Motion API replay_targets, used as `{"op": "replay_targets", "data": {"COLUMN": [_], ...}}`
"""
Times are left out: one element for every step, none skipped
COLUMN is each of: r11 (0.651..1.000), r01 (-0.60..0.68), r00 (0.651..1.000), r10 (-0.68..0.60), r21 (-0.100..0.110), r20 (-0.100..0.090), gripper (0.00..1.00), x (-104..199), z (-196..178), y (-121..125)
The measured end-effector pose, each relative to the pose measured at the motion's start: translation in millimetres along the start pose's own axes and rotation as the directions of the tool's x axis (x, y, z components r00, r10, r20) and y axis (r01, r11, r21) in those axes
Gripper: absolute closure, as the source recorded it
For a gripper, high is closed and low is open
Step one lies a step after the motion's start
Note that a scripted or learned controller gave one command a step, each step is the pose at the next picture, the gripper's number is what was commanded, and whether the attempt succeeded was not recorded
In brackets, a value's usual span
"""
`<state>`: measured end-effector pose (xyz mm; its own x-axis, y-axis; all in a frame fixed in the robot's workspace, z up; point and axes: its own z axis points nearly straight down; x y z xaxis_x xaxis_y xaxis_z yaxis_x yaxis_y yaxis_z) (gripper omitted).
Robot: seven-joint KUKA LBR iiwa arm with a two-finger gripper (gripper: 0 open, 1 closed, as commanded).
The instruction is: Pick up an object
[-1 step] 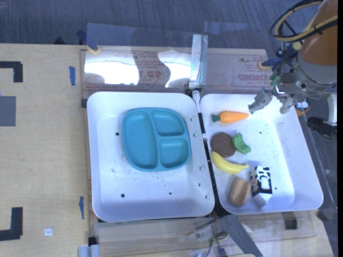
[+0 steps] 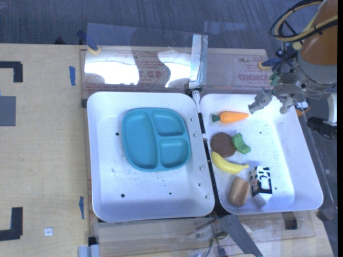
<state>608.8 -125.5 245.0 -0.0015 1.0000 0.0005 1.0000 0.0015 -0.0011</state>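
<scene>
Gripper [image 2: 272, 100] hangs open and empty over the right bin's [image 2: 300, 159] far edge; the carrot [image 2: 233, 117] lies just left of it, long axis left-right.

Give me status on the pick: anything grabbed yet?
Done: nothing lifted. The carrot, brown patty, green piece, banana, bread roll and black-and-white carton all lie in the right bin. In hand: nothing; the gripper is open, at that bin's far right corner, right of the carrot. Left: descend on an object, close, lift.
</scene>
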Motion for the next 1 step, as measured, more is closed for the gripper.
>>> {"op": "replay_targets", "data": {"r11": [0.997], "r01": [-0.076], "r00": [0.997], "r10": [0.076], "r21": [0.014], "r20": [-0.001], "gripper": [0.0], "x": [30.4], "z": [120.6], "y": [42.0]}}
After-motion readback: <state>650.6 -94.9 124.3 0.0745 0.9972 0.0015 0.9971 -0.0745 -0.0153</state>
